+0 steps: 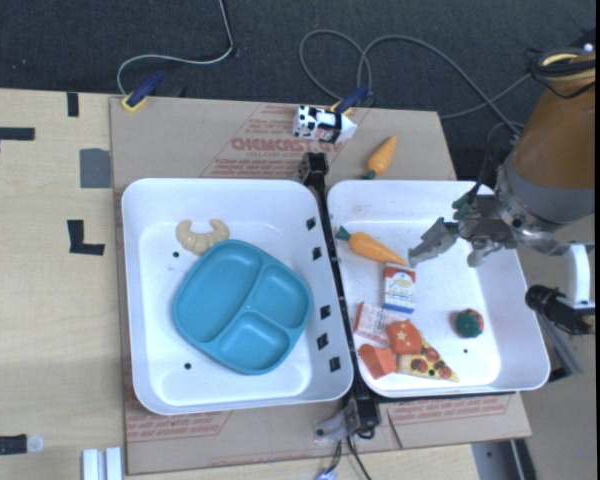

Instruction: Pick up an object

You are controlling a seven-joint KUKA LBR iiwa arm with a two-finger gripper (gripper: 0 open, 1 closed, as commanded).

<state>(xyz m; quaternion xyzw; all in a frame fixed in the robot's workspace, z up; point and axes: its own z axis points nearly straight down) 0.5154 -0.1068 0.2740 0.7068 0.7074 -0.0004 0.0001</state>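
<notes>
2 fingers [435, 240] of the hand [456, 246] spread apart, empty, above the right bin [515, 298]

The right white bin [500, 298] has bare floor along its far edge and right side. An orange toy carrot [372, 247], small milk carton [399, 290], green ball [468, 321] and pizza slice [425, 365] crowd its near-left part

The arm [560, 128] is cut off at the picture's 3 o'clock edge. It hides the right bin's [500, 373] 2 o'clock corner. The cable [216, 8] leaves at 12 o'clock.
</notes>
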